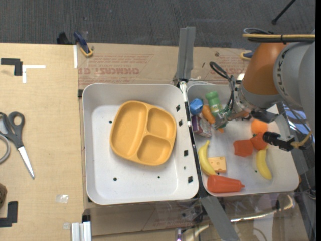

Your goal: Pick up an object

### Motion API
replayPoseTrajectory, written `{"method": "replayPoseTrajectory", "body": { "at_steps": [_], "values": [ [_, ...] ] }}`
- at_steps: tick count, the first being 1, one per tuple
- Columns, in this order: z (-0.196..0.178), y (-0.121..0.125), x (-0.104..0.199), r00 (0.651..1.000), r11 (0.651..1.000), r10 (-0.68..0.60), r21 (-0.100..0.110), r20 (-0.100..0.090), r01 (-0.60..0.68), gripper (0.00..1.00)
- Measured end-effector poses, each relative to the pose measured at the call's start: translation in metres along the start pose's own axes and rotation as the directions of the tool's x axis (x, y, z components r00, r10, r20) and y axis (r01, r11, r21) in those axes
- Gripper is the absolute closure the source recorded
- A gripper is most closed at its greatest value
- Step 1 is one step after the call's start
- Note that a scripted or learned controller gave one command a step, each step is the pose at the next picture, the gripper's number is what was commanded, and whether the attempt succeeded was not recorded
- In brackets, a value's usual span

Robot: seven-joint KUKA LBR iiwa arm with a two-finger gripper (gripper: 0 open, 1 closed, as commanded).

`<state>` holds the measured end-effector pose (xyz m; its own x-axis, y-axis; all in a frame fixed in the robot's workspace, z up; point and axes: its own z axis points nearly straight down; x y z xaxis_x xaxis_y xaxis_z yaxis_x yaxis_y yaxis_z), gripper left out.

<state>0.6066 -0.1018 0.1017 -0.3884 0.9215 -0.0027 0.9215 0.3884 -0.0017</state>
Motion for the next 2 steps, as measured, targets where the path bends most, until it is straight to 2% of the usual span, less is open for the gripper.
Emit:
{"method": "replayPoseTrajectory", "body": {
  "at_steps": [1, 2],
  "values": [
    [-0.154, 0.029, -0.004, 0.983, 0.983, 0.181, 0.0, -0.001, -0.181, 1.0],
    [-0.143, 0.014, 0.056, 0.936, 0.936, 0.352, 0.004, -0.002, -0.352, 1.0]
  ]
}}
